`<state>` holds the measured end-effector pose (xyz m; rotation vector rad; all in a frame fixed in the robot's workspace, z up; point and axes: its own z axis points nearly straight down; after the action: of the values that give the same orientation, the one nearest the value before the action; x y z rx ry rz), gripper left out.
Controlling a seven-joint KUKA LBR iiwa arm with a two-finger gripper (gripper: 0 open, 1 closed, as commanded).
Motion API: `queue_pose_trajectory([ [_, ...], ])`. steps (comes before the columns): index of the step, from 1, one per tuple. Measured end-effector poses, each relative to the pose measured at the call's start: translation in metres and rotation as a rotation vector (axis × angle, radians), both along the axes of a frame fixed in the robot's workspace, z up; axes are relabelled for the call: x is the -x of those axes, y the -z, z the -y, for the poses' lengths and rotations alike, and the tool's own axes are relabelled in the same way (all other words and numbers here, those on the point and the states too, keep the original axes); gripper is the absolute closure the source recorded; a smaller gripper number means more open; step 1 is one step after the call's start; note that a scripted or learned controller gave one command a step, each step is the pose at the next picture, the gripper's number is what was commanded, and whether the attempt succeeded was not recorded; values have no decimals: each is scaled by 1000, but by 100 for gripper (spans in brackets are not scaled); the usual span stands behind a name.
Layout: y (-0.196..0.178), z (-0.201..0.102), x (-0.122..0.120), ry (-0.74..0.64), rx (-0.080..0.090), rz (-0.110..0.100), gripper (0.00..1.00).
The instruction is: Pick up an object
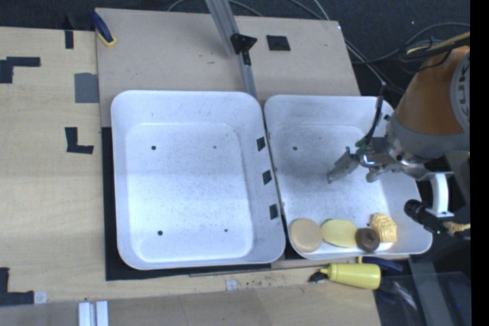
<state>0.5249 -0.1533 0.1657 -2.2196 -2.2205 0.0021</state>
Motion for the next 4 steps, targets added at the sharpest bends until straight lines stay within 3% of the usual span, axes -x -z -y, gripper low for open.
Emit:
queue_pose_trajectory([
  [1, -6, -5, -18, -1, 0, 2, 0],
  [4, -14, -25, 8, -1, 0, 3, 0],
])
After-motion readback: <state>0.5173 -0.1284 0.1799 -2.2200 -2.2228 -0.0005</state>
